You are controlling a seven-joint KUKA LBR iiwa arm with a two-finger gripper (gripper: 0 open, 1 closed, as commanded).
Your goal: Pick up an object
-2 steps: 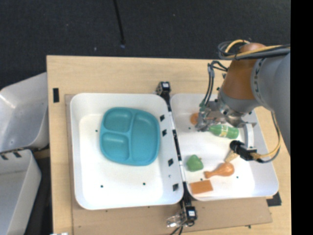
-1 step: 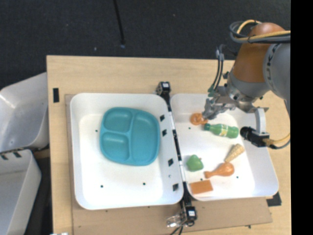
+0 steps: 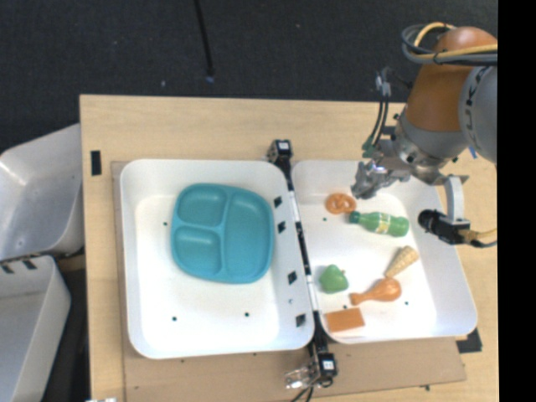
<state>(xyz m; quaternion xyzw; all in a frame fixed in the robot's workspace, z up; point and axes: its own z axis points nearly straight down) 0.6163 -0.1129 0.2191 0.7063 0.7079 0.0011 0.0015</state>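
So the gripper (image 3: 369, 182) is hanging over the far part of the right bin (image 3: 435, 308), pointing down, and honestly I can't tell from this angle what its business end is doing, it's just a dark blob up there. Nothing visibly held, as far as I can make out.

Closest candidate is the little orange pretzel-looking thing (image 3: 339, 203), sitting just beside the gripper, down and a touch to the left of it in the view. Right next to that, on the gripper's near side and slightly to the right, lies the green bottle (image 3: 379, 222). Its long axis runs roughly crosswise in the view, cap end toward the pretzel, tilted just a little. If the program goes for the bottle, I'd guess the grab should come across the narrow way, not along its length.

Further off toward the front of the bin: a cone-shaped thing (image 3: 402, 261), an orange spoon-like toy (image 3: 378, 291), a green pepper-ish lump (image 3: 333, 279) and an orange flat block (image 3: 344, 319). All well apart from the gripper.

The left bin (image 3: 151, 325) has the teal divided plate (image 3: 224, 232), way off to the gripper's left, so probably not the target.

My bet: short drop onto the pretzel or bottle, nothing picked up yet
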